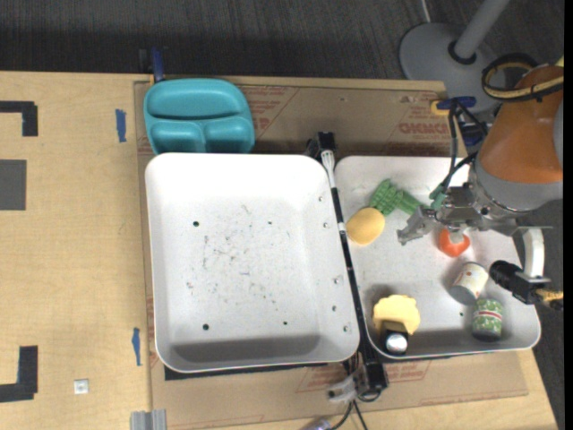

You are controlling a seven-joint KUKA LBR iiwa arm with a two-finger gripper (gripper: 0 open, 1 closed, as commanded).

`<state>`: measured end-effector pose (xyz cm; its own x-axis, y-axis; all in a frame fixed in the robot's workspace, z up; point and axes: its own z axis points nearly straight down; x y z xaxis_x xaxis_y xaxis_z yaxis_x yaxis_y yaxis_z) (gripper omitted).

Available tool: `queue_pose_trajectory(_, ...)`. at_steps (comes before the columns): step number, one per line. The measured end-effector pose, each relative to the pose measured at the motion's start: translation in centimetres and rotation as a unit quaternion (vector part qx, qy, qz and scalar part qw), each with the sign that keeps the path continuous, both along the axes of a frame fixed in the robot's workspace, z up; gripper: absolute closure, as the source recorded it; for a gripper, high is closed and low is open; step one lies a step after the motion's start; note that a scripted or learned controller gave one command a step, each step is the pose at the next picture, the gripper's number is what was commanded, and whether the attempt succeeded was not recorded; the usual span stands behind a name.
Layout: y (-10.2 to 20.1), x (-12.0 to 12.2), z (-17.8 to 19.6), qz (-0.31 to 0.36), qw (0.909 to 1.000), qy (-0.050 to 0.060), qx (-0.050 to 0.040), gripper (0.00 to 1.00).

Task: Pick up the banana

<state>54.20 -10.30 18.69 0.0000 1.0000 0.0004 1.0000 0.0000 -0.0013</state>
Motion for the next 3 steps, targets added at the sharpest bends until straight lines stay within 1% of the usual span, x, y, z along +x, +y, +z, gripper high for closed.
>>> queue_pose_trajectory(1, 0.7, -4.8, -10.1, 0.116, 0.9932, -0.002, -0.0003, 0.0)
queue_pose_trajectory(2, -5.1, 2.6, -6.1, 0.065, 0.9979, -0.002, -0.0009, 0.0)
queue_pose_trajectory(3, -0.5, -4.9, -10.1, -0.004, 1.0, -0.002, -0.0003, 0.0)
